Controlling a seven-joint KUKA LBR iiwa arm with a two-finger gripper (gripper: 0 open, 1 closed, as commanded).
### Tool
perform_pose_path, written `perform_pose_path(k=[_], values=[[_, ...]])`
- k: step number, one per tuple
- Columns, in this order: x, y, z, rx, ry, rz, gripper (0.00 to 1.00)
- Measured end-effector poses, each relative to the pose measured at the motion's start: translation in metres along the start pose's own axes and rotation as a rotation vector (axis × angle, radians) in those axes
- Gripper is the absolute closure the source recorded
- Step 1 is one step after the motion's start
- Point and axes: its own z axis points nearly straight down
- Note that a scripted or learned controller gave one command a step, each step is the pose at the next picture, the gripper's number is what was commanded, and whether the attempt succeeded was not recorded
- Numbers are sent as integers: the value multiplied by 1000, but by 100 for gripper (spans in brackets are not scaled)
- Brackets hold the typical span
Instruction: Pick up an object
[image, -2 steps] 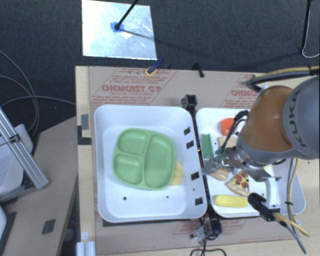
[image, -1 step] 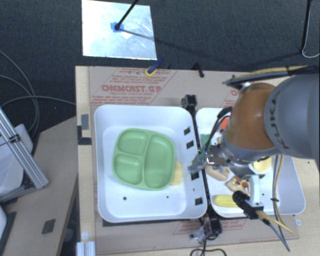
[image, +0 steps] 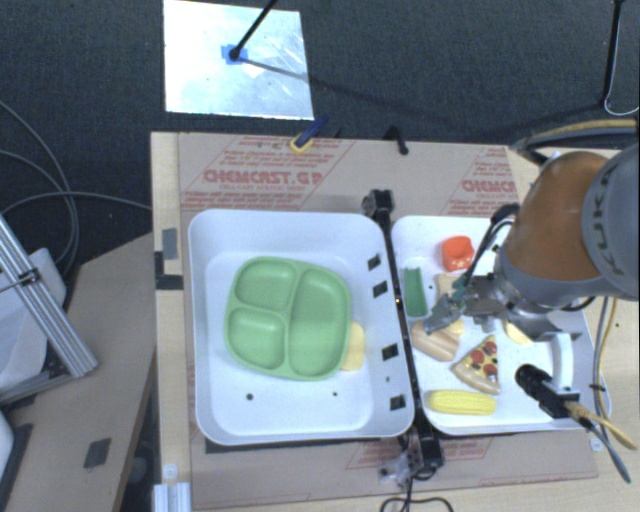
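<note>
Gripper (image: 440, 318) sits low in the right white bin (image: 425, 240), right over the tan bread-shaped toy (image: 434, 346); can't tell if anything's pinched. Pizza slice toy (image: 480, 364) lies just right of the bread, yellow corn cob (image: 461, 403) below it.

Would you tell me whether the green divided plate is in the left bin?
Yes, the green divided plate lies flat inside the left bin.

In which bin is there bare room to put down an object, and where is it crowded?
The left bin has bare floor above, left of and below the green divided plate. The right bin is crowded: orange piece, pizza slice, corn, with the gripper over them.
</note>
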Motion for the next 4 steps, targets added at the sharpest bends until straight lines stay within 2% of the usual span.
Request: perform_pose_path(k=[1, 2, 3, 4], values=[[73, -23, 0, 3, 6, -14, 0], [126, -21, -229, -17, 8, -15, 0], [124, -21, -231, -5, 3, -16, 100], [124, -21, -231, -3, 3, -15, 0]])
